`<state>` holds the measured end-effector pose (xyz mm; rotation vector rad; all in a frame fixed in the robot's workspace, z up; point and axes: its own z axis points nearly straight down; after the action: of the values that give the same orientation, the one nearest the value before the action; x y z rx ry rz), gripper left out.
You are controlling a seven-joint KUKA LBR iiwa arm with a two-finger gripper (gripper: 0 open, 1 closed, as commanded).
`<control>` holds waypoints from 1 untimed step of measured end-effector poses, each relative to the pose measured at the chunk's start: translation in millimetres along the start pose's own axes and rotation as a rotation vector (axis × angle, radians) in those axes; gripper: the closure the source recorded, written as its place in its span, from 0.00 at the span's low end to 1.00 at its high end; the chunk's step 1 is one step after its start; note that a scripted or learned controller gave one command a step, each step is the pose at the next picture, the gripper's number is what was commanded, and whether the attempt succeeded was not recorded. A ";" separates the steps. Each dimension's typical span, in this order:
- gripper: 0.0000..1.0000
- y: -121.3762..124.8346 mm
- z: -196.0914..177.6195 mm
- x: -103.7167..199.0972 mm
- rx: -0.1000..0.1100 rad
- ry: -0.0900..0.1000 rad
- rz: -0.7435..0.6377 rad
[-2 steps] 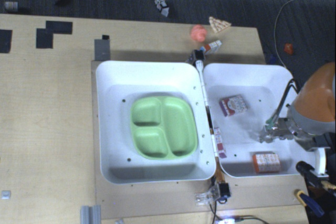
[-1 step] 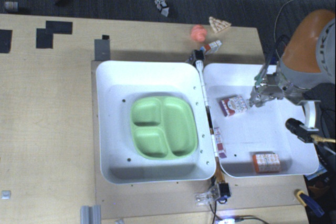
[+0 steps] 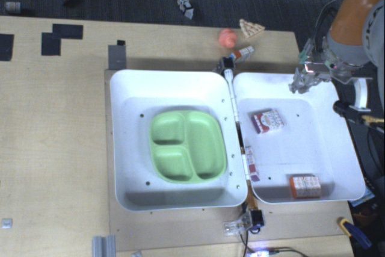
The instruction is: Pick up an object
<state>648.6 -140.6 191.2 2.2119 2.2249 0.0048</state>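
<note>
Hovering tool (image 3: 299,82) at right bin's (image 3: 343,147) 1 o'clock corner, grip state unreadable. Small red-white carton (image 3: 266,121) lies flat, long axis toward 2 o'clock. Orange box (image 3: 305,185), perhaps cardboard, at 5 o'clock.

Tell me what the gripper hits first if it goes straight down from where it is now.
Most likely bare floor of the right bin, near its far right corner. The gripper hangs there, apart from the red-and-white packet and the orange box. Depth is hard to judge from this slanted view.
</note>
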 end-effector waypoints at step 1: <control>0.00 -0.2 0.4 0.1 0.001 0.000 -0.001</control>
<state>648.5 -140.6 190.9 2.2119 2.2261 0.0038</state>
